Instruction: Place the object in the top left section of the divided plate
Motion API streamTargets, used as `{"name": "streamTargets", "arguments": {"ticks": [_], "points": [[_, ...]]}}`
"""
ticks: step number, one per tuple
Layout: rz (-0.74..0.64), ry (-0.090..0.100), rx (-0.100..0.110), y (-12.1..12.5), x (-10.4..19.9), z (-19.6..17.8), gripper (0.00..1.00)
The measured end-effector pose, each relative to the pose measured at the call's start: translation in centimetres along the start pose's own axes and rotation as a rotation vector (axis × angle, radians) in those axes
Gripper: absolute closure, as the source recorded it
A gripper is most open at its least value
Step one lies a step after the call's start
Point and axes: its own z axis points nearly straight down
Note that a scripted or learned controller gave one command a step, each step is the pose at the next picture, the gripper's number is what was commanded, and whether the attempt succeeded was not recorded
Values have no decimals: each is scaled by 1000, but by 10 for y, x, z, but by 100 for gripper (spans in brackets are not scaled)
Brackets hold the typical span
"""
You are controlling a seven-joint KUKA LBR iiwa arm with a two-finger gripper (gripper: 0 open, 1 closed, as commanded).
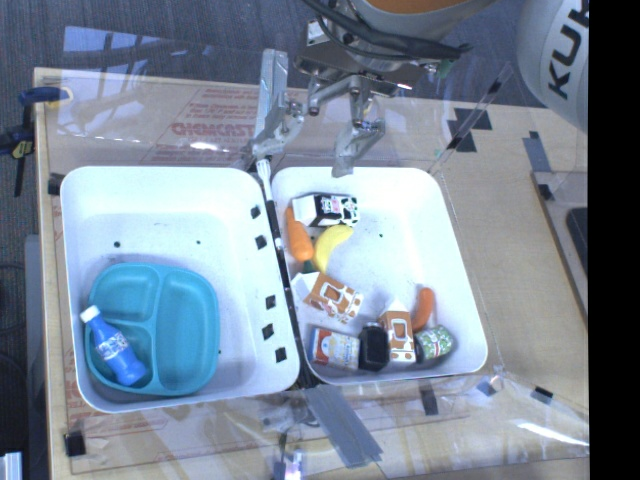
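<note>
1. Step: I judged the pick not yet begun. The gripper (318, 133) hung spread wide with nothing between its fingers, above the far rim of the right bin (462, 268).
2. Advice: I would descend squarely over a single item, avoiding neighbours.
3. Divided plate (185, 328): teal, smooth, rounded; well left of the gripper, in the left bin (150, 218). A blue bottle (112, 348) lay in its lower-left section.
4. Candidates, nearer than the gripper: milk carton (326, 208), boxy, cow-patterned; banana (332, 243), curved, smooth; carrot (299, 240), tapered.
</note>
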Motion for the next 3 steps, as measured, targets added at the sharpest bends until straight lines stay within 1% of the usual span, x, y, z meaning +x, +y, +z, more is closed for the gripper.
{"name": "streamTargets", "arguments": {"ticks": [1,2,3], "points": [[-138,1,-5,13,-1,65,0],[-291,0,-2,-29,23,8,0],[-590,-1,-3,-58,35,23,0]]}}
